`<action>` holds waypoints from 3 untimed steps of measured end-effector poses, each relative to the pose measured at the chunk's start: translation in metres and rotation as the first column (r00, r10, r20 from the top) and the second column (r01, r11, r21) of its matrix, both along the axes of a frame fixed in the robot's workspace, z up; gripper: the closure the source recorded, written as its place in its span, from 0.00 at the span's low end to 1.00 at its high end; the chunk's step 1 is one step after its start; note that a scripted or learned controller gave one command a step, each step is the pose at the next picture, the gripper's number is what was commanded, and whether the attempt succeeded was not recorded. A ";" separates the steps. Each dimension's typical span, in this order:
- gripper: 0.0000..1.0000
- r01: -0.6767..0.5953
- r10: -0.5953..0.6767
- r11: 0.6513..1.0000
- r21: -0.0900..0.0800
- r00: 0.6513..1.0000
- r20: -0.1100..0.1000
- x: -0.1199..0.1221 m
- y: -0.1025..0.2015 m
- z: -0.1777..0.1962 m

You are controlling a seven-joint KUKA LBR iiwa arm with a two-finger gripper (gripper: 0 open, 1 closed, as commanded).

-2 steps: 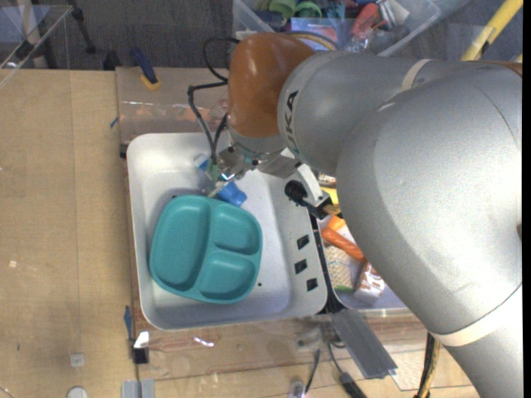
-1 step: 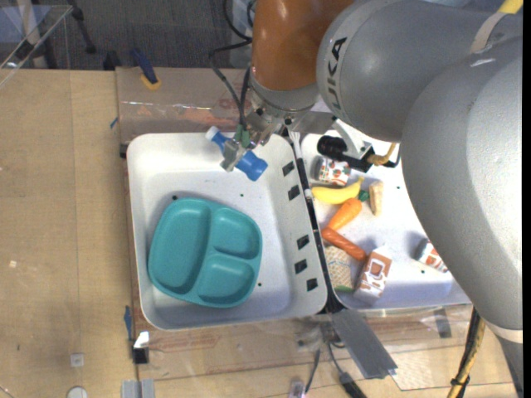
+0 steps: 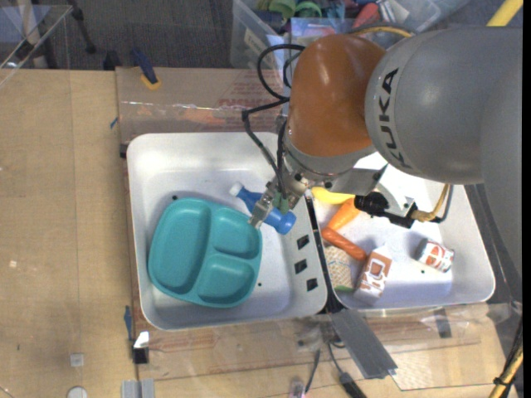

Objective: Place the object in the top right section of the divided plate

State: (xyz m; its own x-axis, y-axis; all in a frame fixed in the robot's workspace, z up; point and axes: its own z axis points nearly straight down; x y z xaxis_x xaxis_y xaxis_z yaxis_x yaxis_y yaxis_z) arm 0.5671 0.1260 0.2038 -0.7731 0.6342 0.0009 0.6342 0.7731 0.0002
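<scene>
A teal divided plate [image 3: 206, 254] lies in the left bin [image 3: 158, 160], with three sections. My gripper [image 3: 267, 210] hangs over the plate's upper right rim, under the big grey arm with its orange band. A blue object [image 3: 249, 197] with a pale tip lies right at the gripper, between the plate's top right section and the bin's right wall. Its lower blue end [image 3: 284, 221] pokes out past the fingertips. The fingers look closed around this blue object, though the wrist hides much of the contact.
The right bin [image 3: 465, 284] holds an orange carrot-like piece [image 3: 342, 230], a yellow item [image 3: 332, 196], a small red-and-white box [image 3: 375, 274] and a red-and-white can [image 3: 435, 257]. A clear tub of toys [image 3: 332, 2] stands behind the bins. A black divider [image 3: 311, 259] separates the bins.
</scene>
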 end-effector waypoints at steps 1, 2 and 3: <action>1.00 -0.074 0.074 0.997 0.000 0.997 -0.002 -0.037 0.032 -0.007; 1.00 -0.239 0.239 0.971 0.000 0.971 -0.002 -0.078 0.045 0.030; 0.00 -0.239 0.239 0.971 0.000 0.971 -0.001 -0.078 0.044 0.030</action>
State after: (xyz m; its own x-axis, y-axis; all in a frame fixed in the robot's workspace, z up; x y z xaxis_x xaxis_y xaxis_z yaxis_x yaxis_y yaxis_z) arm 0.4890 0.1705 0.2337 -0.9022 0.4312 0.0020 0.4312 0.9022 -0.0005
